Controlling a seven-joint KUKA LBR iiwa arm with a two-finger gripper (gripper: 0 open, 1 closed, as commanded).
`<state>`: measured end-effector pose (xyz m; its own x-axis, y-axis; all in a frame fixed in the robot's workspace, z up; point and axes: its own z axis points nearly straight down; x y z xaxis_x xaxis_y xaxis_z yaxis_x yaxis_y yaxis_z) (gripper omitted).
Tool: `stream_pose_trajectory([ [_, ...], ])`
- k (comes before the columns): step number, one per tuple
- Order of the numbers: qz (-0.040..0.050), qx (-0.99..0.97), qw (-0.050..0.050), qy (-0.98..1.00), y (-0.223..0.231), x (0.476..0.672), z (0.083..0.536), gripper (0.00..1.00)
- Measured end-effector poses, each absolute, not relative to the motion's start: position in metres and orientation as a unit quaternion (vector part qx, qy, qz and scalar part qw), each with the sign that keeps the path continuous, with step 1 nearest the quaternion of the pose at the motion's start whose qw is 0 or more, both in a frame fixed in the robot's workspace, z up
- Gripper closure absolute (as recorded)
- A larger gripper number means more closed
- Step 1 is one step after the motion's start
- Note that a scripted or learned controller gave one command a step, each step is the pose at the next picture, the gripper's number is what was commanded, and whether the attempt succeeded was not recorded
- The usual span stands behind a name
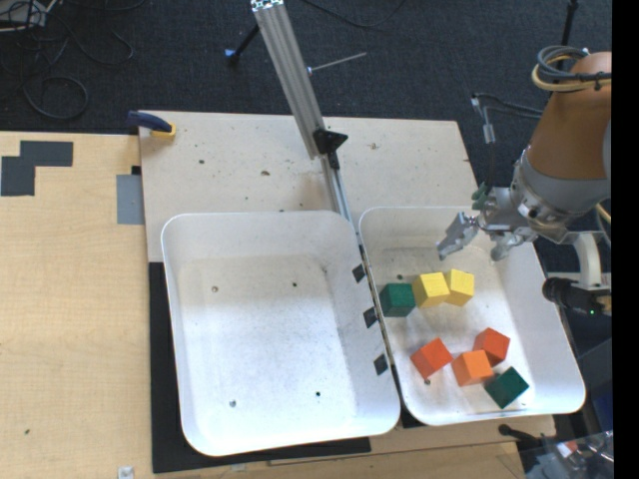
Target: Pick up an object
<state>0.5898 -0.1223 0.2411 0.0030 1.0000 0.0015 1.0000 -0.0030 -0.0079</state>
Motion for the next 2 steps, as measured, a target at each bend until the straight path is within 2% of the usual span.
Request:
stream_pose_trajectory([
  [1, 0.0028, -0.708, 0.004, -0.707, -0.13, 0.595, 0.186, 0.0],
  [2, 0.0006, -0.708, -0.001, -0.706, -0.131, 0.598, 0.126, 0.0],
])
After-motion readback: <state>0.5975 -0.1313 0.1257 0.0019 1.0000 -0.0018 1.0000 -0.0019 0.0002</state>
